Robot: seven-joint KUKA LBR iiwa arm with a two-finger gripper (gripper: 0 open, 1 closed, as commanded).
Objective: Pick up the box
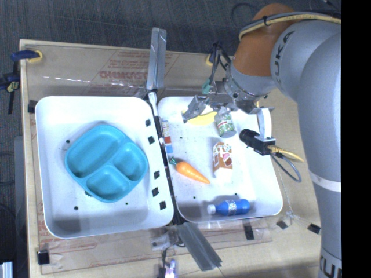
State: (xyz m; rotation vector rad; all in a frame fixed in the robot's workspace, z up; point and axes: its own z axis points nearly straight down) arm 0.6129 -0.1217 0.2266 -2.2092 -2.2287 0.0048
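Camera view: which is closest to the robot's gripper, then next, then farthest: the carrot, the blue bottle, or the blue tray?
From the gripper, at the back of the right bin:
1. Carrot, mid right bin, near the divider.
2. Blue bottle, lying at the right bin's front edge.
3. Blue tray, over in the left bin.

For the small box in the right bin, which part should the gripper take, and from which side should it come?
Probably across the two long sides of the box, near its middle, coming straight down. It lies flat, long axis running up the view. The carrot lies to its left, apart, and the bottle above it, so both long sides look free for the gripper.
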